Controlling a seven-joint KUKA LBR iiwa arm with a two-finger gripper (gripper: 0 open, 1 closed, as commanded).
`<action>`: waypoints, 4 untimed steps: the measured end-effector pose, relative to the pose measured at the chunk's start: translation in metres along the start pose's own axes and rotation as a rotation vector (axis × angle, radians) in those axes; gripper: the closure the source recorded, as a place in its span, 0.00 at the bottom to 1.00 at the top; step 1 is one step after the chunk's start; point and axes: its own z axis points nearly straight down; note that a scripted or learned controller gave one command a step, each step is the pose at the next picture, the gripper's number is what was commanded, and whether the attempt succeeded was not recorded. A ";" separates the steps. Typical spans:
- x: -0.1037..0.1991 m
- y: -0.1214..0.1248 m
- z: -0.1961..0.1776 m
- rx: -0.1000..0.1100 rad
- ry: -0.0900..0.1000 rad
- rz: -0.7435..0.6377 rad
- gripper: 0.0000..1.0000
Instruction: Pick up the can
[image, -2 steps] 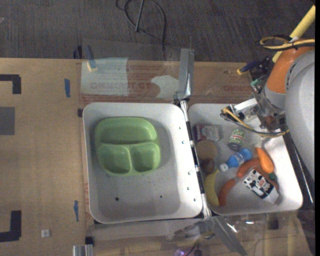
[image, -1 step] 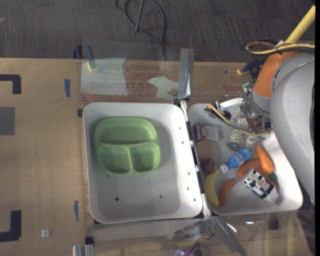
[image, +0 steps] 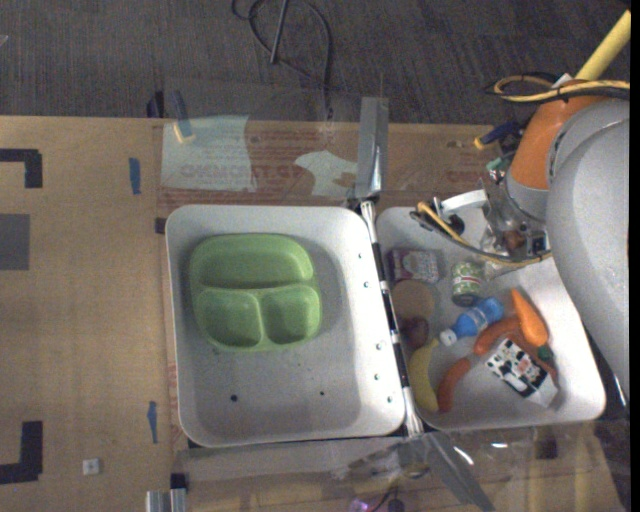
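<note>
Can (image: 466, 282) was what you were after, and it sat in the right bin (image: 580, 400), toward the far side, with the purple-and-white packet (image: 413, 265) to its left and the blue bottle (image: 472, 322) just beside it on the near side. It looked to be upright or nearly so, its pale top end facing the camera and green showing on its side, so its long axis ran roughly up out of the bin floor rather than along it; the blur kept you from saying how far it leaned.

Your gripper (image: 508, 238) hung over the far right part of the same bin, at the end of the grey arm (image: 595, 200) with the orange band. The can lay from it down and to the left, close but apart, with bare bin floor between. Cables and the wrist body hid the fingertips, so you could not tell whether they stood spread or pressed together.

By my reading the reach had not yet closed on anything, and the coming move would have been a short shift toward the packet side and then a descent over the can's top. The bottle stood near enough to be knocked, as did the orange carrot-shaped toy (image: 530, 318) farther right. The banana (image: 424, 375) and the black-and-white carton (image: 518, 368) lay well toward the near edge, away from the can.
</note>
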 end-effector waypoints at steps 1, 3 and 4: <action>0.000 0.000 0.000 0.000 -0.001 0.000 0.00; 0.000 0.000 -0.010 0.000 0.000 -0.002 0.00; 0.005 -0.009 -0.066 -0.002 0.003 -0.016 0.00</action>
